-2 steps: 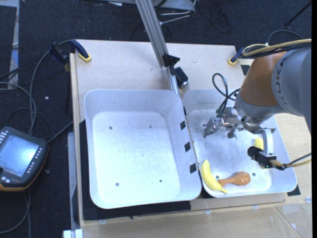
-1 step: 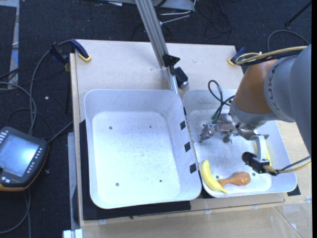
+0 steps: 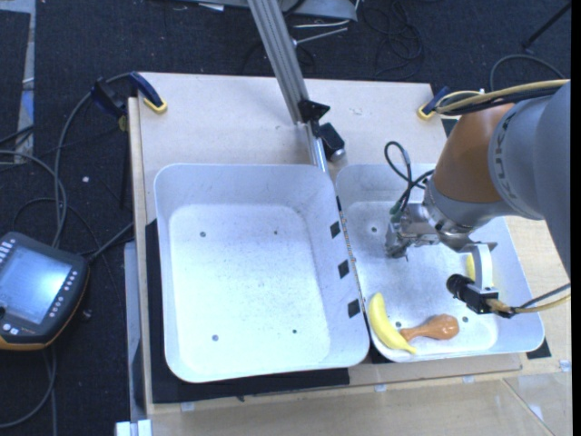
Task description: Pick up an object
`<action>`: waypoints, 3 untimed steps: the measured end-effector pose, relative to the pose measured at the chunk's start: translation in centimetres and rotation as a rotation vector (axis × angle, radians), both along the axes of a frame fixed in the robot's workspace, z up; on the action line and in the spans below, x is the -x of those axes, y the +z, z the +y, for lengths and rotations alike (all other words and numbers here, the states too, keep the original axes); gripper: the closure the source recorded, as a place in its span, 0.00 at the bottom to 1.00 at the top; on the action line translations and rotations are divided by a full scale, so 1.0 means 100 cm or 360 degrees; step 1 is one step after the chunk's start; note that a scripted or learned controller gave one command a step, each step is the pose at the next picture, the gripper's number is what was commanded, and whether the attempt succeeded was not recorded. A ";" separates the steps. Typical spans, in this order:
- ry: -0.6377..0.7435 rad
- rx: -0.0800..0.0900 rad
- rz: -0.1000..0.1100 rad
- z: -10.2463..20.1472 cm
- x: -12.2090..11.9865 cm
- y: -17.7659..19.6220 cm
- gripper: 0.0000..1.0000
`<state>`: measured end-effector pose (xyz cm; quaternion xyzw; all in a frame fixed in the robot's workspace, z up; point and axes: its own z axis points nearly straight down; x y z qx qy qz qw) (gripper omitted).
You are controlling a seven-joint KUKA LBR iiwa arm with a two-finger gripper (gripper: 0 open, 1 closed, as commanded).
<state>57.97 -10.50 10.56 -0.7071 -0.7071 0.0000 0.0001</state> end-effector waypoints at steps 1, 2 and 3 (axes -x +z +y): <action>0.0001 0.0001 -0.0006 0.002 0.004 0.043 1.00; 0.0001 0.0001 -0.0009 0.000 0.000 0.106 1.00; 0.0000 0.0000 0.0000 0.000 0.000 0.105 1.00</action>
